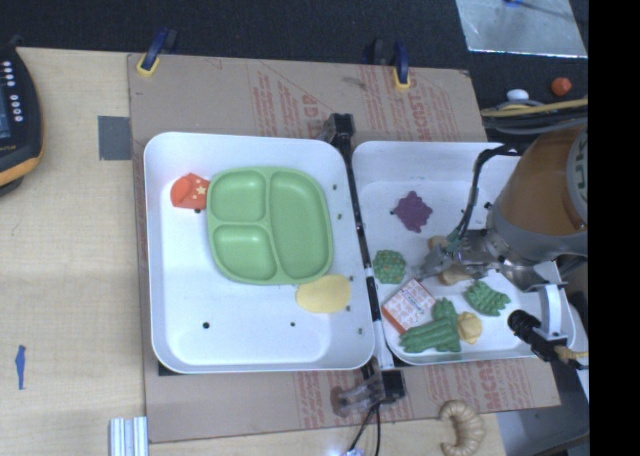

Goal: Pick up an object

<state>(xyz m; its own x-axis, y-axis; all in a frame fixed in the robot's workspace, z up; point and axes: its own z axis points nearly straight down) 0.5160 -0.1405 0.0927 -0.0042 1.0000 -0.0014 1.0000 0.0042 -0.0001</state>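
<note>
My gripper (443, 262) reaches down into the right bin (430, 169) from the right, its tip low among the toys near a small tan piece (437, 243). Around it lie a purple toy (411, 210), a round green toy (389, 266), a red-and-white packet (408, 305), a long green toy (433, 333), a green leaf-shaped toy (486, 297) and a small yellow piece (468, 325). Nothing shows clearly between the fingers.
The left bin (175, 324) carries a green divided plate (270, 224), a red toy (189, 191) at its upper left and a yellow toy (323, 294) below the plate. A tan curled object (462, 426) lies on the cardboard in front of the right bin.
</note>
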